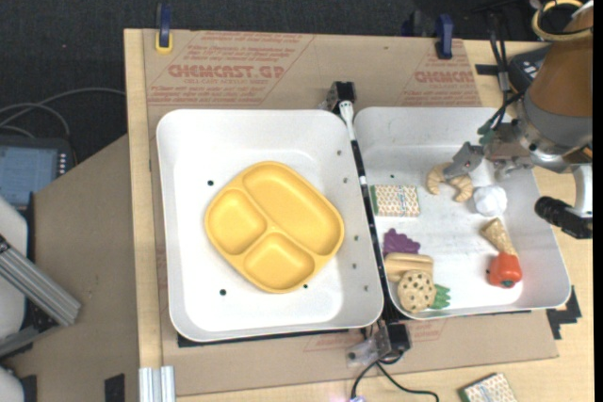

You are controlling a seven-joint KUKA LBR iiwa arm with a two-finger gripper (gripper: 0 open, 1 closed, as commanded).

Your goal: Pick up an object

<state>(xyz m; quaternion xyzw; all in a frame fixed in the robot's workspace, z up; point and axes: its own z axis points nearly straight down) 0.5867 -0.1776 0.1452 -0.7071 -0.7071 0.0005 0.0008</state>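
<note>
Nearest the camera, at the bottom edge of my right bin [556, 282], sits a round speckled cookie [415, 289], with a tan sandwich-like piece [407, 265] touching it from above and a bunch of purple grapes [399, 243] just beyond that. A small green bit [441, 296] lies beside the cookie. Further up the bin's left wall rests a pale patterned cracker square [395, 200].

Toward the right side of the same bin lie a red pepper with an orange top [505, 269], a tan cone-shaped piece [496, 233] just above it, and a white ball [489, 200] above that. A couple of beige lumps [450, 183] sit left of the ball.

My gripper [482, 155] hangs over the upper part of the right bin, its grey fingers [464, 161] pointing left and reaching down near the beige lumps. Whether they are spread or closed I cannot tell, and I see nothing plainly caught between them. My grey wrist with its orange band [568, 75] comes in from the right.

My left bin [179, 202] holds a yellow divided plate [272, 226] with three compartments, lying flat near its middle, turned at an angle. Both bins rest on a brown cardboard sheet [236, 71] printed with red lettering, clipped at the far edge by two blue clamps [165, 26].
</note>
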